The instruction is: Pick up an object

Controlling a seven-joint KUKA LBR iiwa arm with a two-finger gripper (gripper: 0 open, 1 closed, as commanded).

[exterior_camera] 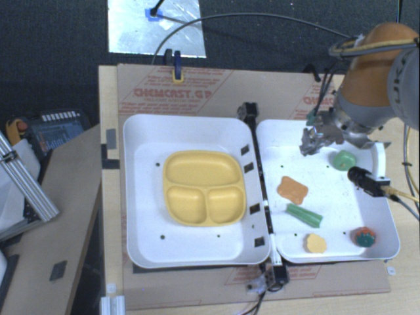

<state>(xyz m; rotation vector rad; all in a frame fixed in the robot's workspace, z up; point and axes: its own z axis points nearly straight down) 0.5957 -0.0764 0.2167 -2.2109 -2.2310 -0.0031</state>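
Two white bins, arm over the right one.
Left bin (141,195): yellow three-compartment tray (203,187). Right bin (387,231): orange block (293,189), green stick (304,214), green ball (343,160), yellow piece (315,243), small red-teal item (363,236). Gripper (314,140) above the bin's far-left part; grip state cannot be told.

The right bin's (275,176) left strip and far-left corner lie bare; the orange piece (293,189), green stick (304,215) and yellow piece (315,243) crowd the middle and near side.

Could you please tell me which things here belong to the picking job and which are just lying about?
Belonging to the job:
claw
green ball
orange piece
green stick
yellow piece
red-and-teal toy
right bin

Just lying about:
yellow divided tray
left bin
foil sheet
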